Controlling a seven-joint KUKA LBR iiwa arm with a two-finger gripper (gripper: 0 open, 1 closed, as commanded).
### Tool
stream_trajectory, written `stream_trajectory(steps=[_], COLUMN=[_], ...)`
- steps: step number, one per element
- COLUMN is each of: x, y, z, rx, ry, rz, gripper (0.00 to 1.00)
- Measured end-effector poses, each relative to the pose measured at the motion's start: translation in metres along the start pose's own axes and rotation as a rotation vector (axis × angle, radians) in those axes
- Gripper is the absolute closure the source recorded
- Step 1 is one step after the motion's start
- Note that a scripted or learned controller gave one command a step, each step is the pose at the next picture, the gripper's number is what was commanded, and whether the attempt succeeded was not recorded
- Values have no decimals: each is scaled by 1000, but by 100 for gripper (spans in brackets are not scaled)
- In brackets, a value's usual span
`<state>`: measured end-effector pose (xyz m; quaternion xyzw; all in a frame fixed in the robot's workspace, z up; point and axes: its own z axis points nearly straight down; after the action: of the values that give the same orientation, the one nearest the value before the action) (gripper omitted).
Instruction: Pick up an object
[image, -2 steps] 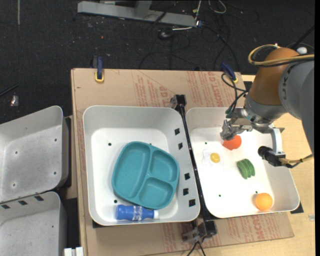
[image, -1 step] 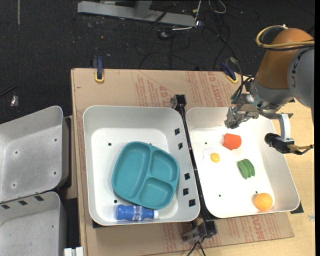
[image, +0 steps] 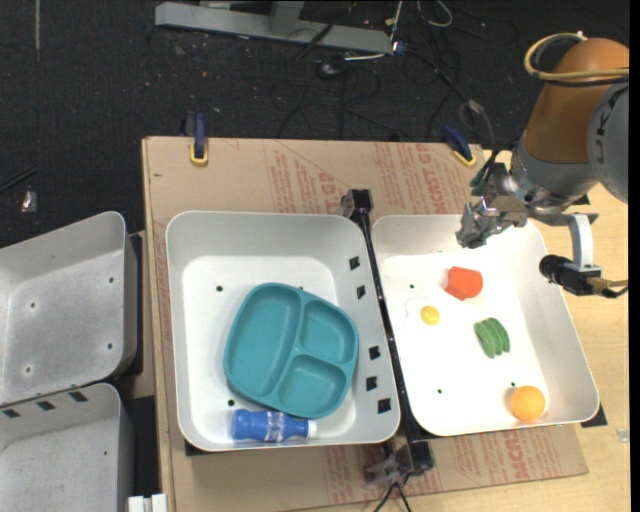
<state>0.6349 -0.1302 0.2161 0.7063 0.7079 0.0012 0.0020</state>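
The hand (image: 474, 236) is poised over the right bin's (image: 570, 330) far edge, just above the red block (image: 464, 283), likely the nearest target. Whether it is open cannot be told; nothing is seen held.

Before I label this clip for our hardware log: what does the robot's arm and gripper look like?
The arm is grey metal with a rounded orange band above the wrist. A thin loop of cable arcs over the orange part. At its end is a small dark grey gripper, compact and mechanical-looking.
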Motion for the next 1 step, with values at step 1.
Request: stream_trajectory(steps=[1], x=[57], y=[-12], z=[7], rx=[6], ry=[3], rz=[-5], gripper=[100])
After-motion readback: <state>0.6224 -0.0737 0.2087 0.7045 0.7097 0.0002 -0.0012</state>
